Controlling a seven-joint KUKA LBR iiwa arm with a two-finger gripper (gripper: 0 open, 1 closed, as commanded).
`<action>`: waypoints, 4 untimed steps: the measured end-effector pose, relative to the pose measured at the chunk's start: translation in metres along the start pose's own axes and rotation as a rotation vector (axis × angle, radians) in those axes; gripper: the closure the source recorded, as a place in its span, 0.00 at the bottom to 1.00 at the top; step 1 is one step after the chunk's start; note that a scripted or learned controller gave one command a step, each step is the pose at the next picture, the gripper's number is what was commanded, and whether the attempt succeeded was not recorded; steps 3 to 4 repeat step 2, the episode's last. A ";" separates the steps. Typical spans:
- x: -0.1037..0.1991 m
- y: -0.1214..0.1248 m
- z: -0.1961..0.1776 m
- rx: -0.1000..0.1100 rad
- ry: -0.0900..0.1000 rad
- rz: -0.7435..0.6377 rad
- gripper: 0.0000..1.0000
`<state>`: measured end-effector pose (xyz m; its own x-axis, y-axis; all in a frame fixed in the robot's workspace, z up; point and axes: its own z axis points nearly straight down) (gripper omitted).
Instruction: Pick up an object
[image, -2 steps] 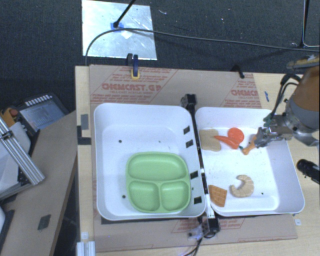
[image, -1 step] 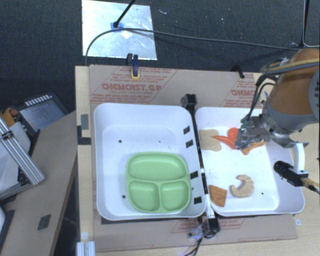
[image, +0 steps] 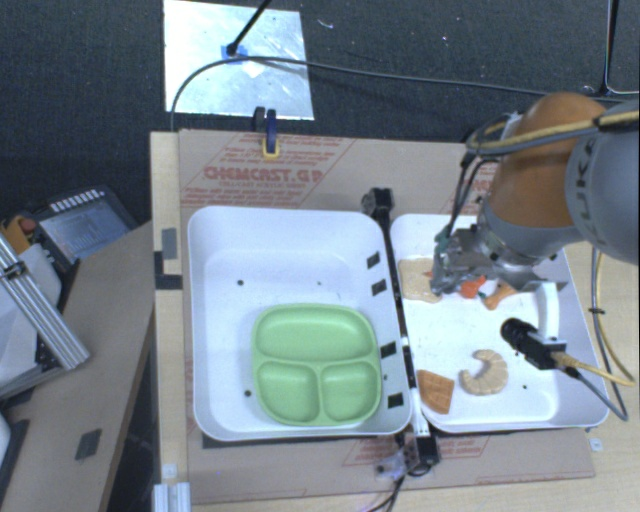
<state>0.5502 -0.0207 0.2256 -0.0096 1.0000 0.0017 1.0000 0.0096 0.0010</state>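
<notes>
The gripper (image: 461, 272) hangs low over the far half of the right bin (image: 452, 330), and the wrist above hides the jaws, so I cannot tell whether they are spread or pressed together. Just beside it, toward the right bin's middle, lies a small orange-red piece (image: 483, 291), bright and irregular in outline; it seems to be two bits close together, though the arm's shadow blurs this. A pale flat piece (image: 417, 278) rests against the right bin's left wall, close under the gripper. A curved tan piece (image: 486, 372) sits in the near half of the right bin, and an orange-brown wedge (image: 435, 391) lies in its near left corner. The floor at the right bin's centre is bare white. Beyond its left wall, the left bin (image: 230, 250) holds a green divided plate (image: 315, 362).
</notes>
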 end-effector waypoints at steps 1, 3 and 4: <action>0.059 -0.006 0.007 0.000 0.000 0.000 1.00; 0.116 -0.008 -0.005 -0.001 0.001 -0.002 1.00; 0.116 -0.008 -0.005 -0.001 0.001 -0.002 1.00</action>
